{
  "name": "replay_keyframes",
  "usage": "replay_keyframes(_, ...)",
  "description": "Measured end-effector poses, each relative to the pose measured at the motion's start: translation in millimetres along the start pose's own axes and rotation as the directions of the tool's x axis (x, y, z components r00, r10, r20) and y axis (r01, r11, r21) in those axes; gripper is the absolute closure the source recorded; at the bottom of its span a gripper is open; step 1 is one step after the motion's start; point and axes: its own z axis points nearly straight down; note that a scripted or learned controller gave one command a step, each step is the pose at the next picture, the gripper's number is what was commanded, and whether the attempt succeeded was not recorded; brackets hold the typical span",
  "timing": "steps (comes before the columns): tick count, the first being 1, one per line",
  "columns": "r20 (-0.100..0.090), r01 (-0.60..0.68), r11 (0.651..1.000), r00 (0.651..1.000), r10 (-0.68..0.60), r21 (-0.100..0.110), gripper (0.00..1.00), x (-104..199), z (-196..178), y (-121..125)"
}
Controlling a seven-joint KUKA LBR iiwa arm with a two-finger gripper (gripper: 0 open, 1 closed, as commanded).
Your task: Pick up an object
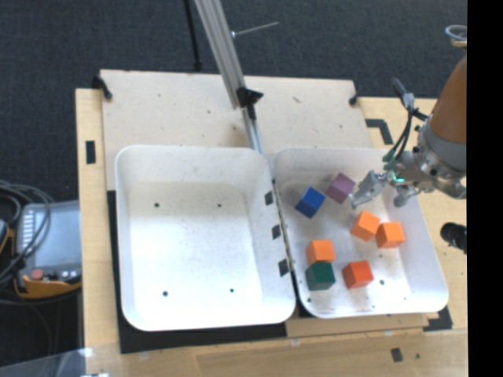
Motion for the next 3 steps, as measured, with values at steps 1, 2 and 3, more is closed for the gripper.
replay_keyframes(1, 0.001, -0.001, 1.000, 1.000, 0.001, -0.005, 0.00, 0, -2, 1)
replay_keyframes(2, 0.002, -0.005, 1.000, 1.000, 0.005, 0.001, 0.00, 7, 57, -1)
replay_keyframes(3, 0.003, -0.005, 1.000, 1.000, 0.005, 0.000, 0.00, 9, 100, -2)
